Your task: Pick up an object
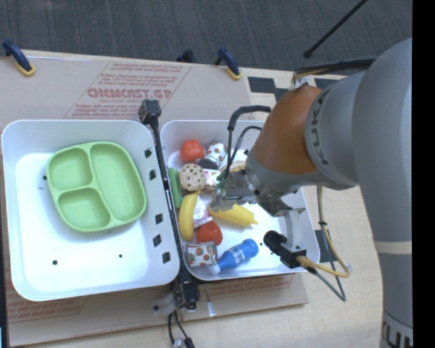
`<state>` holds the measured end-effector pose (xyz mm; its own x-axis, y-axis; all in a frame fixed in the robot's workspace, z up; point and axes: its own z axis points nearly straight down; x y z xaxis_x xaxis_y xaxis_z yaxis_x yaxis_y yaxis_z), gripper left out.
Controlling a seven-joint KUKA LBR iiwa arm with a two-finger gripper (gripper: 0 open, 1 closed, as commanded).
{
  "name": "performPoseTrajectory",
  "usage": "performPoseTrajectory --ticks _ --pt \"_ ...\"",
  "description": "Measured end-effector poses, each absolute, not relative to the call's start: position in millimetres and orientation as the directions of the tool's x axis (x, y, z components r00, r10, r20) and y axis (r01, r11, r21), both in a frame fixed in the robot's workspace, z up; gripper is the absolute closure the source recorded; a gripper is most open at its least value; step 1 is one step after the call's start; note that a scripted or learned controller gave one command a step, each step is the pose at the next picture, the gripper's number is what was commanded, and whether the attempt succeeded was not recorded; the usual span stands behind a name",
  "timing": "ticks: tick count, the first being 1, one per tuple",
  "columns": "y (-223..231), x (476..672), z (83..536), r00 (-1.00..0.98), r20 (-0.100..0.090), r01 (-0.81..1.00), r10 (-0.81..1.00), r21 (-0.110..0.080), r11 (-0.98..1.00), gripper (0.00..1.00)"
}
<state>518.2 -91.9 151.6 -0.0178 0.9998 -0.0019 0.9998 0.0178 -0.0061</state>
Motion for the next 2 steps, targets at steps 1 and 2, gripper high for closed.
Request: performPoseTrajectory --ticks 1,2 --pt "-92 519.2 162 -0.023 -0.003 1.0 1.0 -0.006 0.023 1.0" --pt "-152 550.4 237 -0.003 -0.001 1.0 1.0 0.0 0.003 1.0"
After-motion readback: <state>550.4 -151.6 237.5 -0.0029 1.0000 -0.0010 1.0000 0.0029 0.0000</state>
